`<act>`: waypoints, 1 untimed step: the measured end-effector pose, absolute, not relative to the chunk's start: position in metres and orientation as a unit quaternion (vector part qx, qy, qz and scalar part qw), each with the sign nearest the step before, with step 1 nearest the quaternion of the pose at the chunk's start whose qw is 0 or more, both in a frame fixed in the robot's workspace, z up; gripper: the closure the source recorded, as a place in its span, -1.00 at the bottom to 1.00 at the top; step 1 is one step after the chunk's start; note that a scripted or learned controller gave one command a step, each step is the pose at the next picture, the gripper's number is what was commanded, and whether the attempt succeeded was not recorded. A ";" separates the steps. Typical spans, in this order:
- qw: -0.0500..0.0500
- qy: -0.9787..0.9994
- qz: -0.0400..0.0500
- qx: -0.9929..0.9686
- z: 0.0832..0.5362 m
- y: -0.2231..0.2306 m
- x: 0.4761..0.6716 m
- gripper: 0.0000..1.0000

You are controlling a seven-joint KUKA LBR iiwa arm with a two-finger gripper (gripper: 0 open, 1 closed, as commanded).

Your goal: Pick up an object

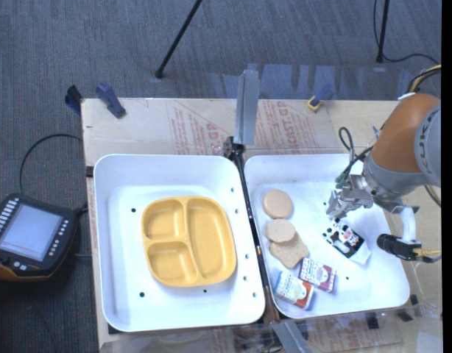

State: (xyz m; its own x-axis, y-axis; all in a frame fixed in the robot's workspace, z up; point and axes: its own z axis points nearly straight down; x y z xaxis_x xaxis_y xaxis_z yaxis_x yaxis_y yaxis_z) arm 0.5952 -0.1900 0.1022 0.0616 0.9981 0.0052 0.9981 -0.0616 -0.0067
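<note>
While the claw (342,206) hangs low over the right bin (394,289), grip state impossible to tell, the nearest item, a black-and-white packet (344,239), lies flat just below it toward the bin's front, long axis running diagonally.

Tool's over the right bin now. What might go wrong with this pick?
1. The tool hovers just above the black-and-white packet, which lies flat; the fingers may slide off it.
2. That packet sits close to the right bin's far side, so the wrist could crowd the rim.
3. The red packet lies nearby and could get nudged.
</note>
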 end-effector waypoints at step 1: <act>0.004 -0.685 0.001 -0.729 0.102 -0.190 0.595 -1.00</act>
